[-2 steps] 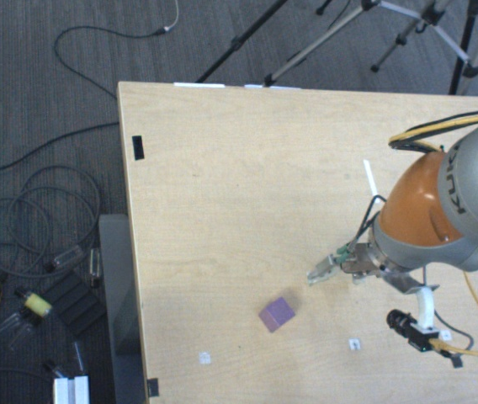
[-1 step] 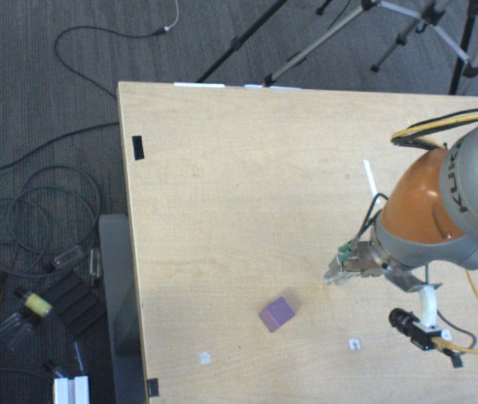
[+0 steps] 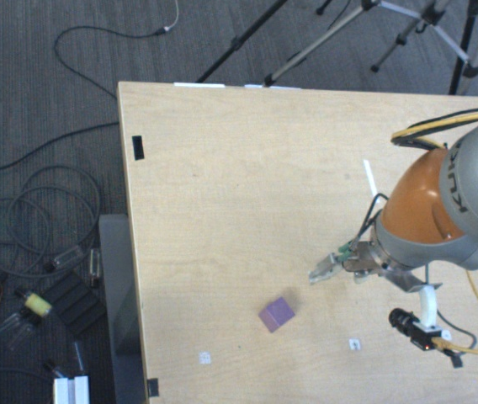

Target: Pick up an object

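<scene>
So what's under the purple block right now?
The purple block rests directly on the bare light wooden tabletop, apart from the gripper. Whatever sits beneath its footprint is covered by the block itself.

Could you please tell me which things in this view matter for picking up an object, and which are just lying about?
Job: purple block; gripper.

Lying about: black marker; white stick; cables on the carpet.

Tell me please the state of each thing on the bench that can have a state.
purple block: lying flat on the wooden bench, apart from the gripper, not held.
gripper: above the bench, to the upper right of the block, nothing seen between its fingers.
</scene>
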Available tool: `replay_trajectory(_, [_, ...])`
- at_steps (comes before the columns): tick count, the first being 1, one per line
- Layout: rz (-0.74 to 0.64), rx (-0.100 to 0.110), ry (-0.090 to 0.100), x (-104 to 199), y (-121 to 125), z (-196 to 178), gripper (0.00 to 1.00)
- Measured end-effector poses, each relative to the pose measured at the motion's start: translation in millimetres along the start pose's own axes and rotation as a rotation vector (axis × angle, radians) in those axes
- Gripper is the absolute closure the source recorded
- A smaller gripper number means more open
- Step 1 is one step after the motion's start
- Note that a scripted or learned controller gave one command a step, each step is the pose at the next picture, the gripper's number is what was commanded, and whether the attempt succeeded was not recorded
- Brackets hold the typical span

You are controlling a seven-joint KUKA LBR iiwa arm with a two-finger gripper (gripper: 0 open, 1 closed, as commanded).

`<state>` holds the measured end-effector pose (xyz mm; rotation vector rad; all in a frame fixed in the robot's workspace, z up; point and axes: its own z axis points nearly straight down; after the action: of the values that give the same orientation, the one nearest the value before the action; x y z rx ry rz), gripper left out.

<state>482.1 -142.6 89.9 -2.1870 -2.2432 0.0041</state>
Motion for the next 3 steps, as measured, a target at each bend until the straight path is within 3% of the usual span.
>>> replay_trajectory(1, [0.0, 0.003, 0.002, 1, 0, -8, 1.0])
replay_trajectory(2, [-0.253, -0.006, -0.006, 53, 3, -135, 1.0])
replay_trajectory(3, [-0.131, -0.004, -0.005, 118, 3, -92, 1.0])
